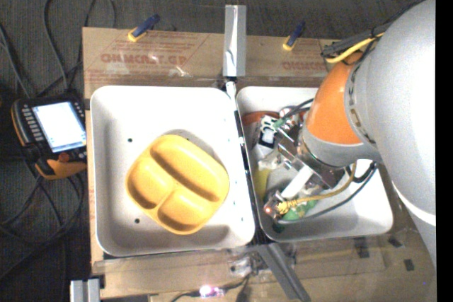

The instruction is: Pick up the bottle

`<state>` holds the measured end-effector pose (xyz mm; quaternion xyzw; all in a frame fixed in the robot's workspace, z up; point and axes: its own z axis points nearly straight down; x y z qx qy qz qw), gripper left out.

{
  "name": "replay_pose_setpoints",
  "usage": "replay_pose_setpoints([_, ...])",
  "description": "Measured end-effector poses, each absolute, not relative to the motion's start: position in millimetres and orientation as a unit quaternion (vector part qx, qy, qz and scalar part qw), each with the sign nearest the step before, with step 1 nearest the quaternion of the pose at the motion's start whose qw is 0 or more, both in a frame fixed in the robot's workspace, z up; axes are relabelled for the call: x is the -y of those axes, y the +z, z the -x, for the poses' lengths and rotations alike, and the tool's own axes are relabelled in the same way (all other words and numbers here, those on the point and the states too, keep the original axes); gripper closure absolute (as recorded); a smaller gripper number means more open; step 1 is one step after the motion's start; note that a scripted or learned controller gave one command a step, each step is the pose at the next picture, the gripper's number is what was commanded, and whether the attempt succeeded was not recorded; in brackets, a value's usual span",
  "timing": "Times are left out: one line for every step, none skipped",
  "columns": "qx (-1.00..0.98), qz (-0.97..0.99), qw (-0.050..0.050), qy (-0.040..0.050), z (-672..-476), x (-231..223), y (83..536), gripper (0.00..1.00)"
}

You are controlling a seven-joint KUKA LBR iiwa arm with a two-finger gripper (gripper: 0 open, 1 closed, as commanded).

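Bottle (pixel 265 173) in right bin (pixel 368 219), just left of lowered pincer (pixel 283 177); pincer's grip impossible to tell.

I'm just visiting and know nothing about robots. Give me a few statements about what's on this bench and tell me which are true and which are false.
1. A yellow divided tray lies in the left bin. True.
2. The arm is reaching down into the left bin. False: it is over the right bin.
3. Two clamps grip the cardboard at the far edge of the bench. True.
4. The handheld screen left of the bins is dark. False: it is lit.
5. The yellow tray is stacked on the bottle. False: the tray sits alone on the bin floor.
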<state>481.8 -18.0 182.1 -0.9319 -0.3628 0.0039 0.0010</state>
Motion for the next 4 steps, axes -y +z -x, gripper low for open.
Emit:
replay_pose_setpoints([0.373,0.928,-0.001,0.0031,-557.5,4.2,218.6,0.0])
replay_pose_setpoints([0.362,0.932,0.001,0.0041,-489.2,30.3,181.8,0.0])
replay_pose_setpoints([0.343,0.939,0.0,0.0033,-550.6,2.8,182.2,0.0])
replay_pose_setpoints([0.348,0.937,0.001,0.0038,-488.9,39.4,182.2,0.0])
